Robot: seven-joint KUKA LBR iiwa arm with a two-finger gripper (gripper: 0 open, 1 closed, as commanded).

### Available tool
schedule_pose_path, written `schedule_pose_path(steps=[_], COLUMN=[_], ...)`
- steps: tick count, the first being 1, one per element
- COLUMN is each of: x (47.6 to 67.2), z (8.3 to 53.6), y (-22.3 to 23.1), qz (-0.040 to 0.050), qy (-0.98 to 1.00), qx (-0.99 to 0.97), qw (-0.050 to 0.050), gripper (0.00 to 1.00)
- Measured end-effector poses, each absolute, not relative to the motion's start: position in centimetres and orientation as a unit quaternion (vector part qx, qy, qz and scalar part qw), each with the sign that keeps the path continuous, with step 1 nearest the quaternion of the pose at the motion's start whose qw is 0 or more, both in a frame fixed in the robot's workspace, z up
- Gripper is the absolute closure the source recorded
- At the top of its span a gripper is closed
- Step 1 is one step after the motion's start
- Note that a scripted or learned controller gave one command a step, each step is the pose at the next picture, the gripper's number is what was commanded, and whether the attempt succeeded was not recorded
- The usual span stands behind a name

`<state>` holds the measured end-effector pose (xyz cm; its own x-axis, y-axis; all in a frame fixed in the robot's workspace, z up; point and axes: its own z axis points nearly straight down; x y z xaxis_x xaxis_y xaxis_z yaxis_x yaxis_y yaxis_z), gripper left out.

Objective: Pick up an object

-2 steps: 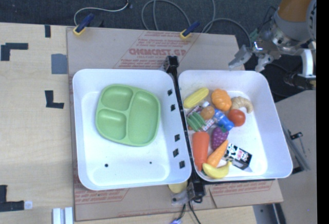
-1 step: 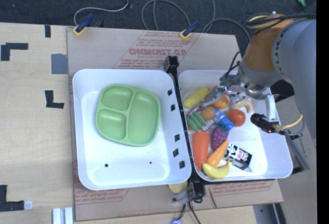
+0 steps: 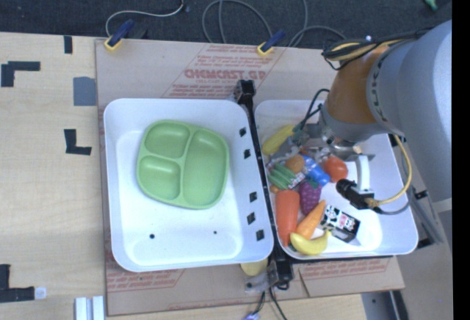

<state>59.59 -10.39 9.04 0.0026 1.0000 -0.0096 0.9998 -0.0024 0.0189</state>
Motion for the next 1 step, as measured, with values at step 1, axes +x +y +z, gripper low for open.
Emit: schedule_pose_path(steps=[1], x=[59.94], z=[10.45], y=[-10.18], qz=[0.0070], qy=[0.708], qx=[0.707], qw=[0.009], gripper=[1.00])
